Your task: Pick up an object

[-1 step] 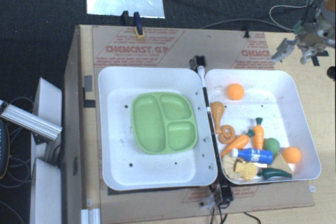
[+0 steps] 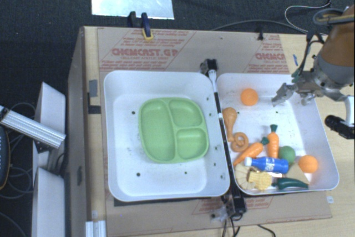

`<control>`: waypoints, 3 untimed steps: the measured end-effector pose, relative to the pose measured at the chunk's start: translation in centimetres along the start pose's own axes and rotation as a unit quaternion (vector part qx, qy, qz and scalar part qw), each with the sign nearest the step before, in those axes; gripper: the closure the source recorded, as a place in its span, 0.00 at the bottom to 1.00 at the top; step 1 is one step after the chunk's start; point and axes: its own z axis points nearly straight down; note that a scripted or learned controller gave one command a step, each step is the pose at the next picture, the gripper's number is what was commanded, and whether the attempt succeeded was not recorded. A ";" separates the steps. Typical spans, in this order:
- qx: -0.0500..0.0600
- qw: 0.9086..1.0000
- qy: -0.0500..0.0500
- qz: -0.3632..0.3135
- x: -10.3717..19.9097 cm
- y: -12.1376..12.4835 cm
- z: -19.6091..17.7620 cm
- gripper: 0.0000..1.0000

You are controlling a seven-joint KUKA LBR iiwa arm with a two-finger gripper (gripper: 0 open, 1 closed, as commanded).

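Gripper (image 2: 292,91) hovers over right bin (image 2: 327,144) near its far edge, fingers spread, grasping nothing; orange ball (image 2: 249,97) lies just beside.

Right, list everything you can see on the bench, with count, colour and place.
shallow white plastic bins: two, white, side by side on the bench.
green divided plastic plate: one, pale green, middle of the left bin.
orange toy balls: two, orange, one at the right bin's far side, the other at near its front right corner.
toy carrots: two, orange with green tops, middle of the right bin, the second at.
tan ring-shaped toy: one, beside the divider.
blue and white bottle: one, lying flat near the front.
green round toy: one, by the bottle.
grey robot arm: one, over the right bin's far right corner.
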 end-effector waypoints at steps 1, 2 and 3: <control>0.000 1.000 0.000 0.000 -0.1 -5.2 8.9 0.00; -0.001 1.000 0.000 0.000 2.9 -8.0 8.9 0.00; -0.002 1.000 0.000 0.000 2.9 -7.9 7.8 1.00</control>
